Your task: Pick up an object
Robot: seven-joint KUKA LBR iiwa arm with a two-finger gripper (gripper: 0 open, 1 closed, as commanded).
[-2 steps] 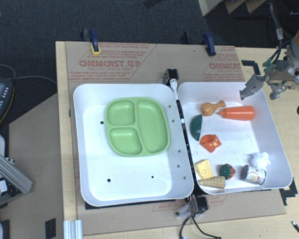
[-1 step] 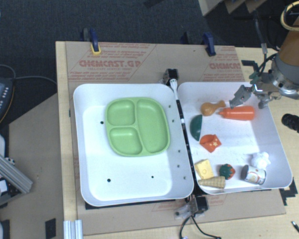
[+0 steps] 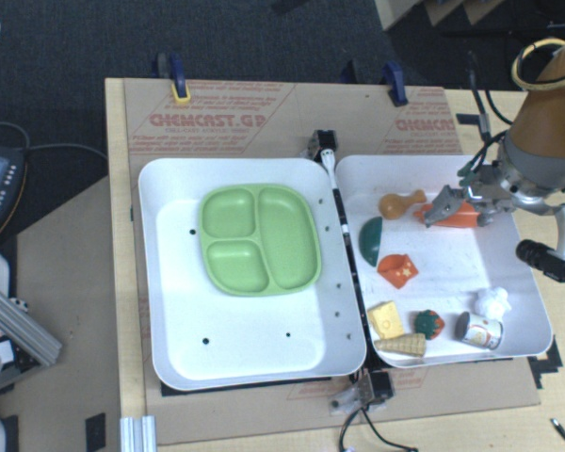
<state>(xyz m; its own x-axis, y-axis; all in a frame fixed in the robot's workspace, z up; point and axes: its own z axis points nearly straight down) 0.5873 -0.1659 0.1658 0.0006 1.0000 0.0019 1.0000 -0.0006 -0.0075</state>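
In the right bin (image 3: 532, 290), the claw (image 3: 455, 207) hangs low over an orange object (image 3: 460, 217) lying directly beneath it, long axis running left-right, though whether it grips, I cannot tell.

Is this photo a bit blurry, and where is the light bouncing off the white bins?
Camera view: soft overall, small toys by the gripper lack crisp edges; lighting even, white bins bright but without harsh glare; green tray casts only a faint shadow; dark floor stays dim.
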